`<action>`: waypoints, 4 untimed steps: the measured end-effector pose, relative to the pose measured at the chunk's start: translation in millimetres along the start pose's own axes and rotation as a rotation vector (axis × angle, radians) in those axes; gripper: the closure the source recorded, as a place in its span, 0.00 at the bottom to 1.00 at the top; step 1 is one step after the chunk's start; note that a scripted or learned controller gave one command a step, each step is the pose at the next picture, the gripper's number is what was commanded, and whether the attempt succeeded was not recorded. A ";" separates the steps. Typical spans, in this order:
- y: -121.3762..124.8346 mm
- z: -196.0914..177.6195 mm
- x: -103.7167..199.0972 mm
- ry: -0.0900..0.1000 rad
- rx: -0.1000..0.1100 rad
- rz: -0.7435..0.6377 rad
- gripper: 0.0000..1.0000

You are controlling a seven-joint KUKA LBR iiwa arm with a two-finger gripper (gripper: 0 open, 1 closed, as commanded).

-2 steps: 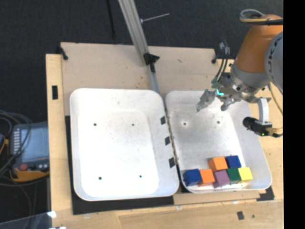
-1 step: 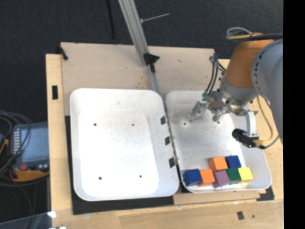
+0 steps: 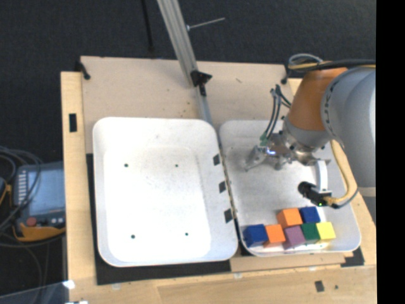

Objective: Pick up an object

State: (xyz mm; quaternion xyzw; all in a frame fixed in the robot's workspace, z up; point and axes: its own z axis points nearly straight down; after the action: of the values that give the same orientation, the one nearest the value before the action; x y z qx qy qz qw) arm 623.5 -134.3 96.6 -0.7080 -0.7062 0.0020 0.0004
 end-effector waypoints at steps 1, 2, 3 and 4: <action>2.1 -14.5 -0.6 0.001 -0.008 0.004 1.00; 4.3 -79.0 2.3 0.001 -0.011 -0.006 1.00; 14.6 -128.8 -1.1 0.001 -0.011 -0.006 1.00; 15.7 -183.4 -2.4 0.001 -0.011 -0.008 1.00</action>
State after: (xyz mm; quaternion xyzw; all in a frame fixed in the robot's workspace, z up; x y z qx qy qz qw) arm 639.9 -136.3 280.0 -0.7051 -0.7091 -0.0022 -0.0031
